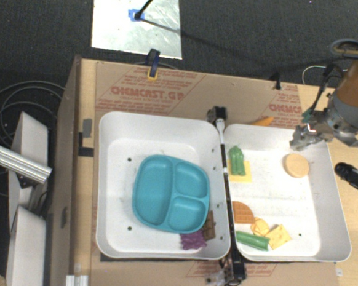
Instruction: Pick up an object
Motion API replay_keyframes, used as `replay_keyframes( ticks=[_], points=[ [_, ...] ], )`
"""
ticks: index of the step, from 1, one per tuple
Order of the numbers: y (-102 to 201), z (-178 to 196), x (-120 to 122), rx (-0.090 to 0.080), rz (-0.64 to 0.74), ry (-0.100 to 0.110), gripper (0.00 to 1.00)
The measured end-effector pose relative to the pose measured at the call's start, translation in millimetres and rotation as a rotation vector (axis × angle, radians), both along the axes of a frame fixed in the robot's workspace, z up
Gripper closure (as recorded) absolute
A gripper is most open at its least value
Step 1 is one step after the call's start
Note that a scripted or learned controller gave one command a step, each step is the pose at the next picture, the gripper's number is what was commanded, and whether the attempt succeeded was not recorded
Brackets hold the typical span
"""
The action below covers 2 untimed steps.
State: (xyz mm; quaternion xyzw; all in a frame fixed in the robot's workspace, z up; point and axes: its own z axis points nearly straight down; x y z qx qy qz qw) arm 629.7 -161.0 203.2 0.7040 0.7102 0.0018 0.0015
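Cookie (297, 165) sits flat in the right bin (329, 200), just below the gripper (304, 138). Go straight down slowly. I cannot tell its state.

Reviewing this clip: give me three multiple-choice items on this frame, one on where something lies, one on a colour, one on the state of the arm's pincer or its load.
1. Where does the divided plate lie?
A. In the left bin
B. In the right bin
C. On the cardboard behind the bins

2. What colour is that plate?
A. Red
B. Blue-green
C. Yellow

3. How does the round tan disc stand to the pincer?
A. Lifted high above the bench
B. Lying on the right bin's floor, below the pincer
C. Resting on the plate

Answers:
1. A, the plate sits inside the left bin.
2. B, its surface is teal throughout.
3. B, the disc lies flat in the right bin, just in front of the pincer, apart from it.
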Motion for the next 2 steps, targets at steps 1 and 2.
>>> replay_keyframes(
  ticks=[1, 2],
  points=[
    [-2.9, -0.8, -0.9, -0.001, -0.004, 0.001, 0.0],
    [-48.7, -21.4, -1.9, -0.003, -0.011, 0.002, 0.0]
  ],
)
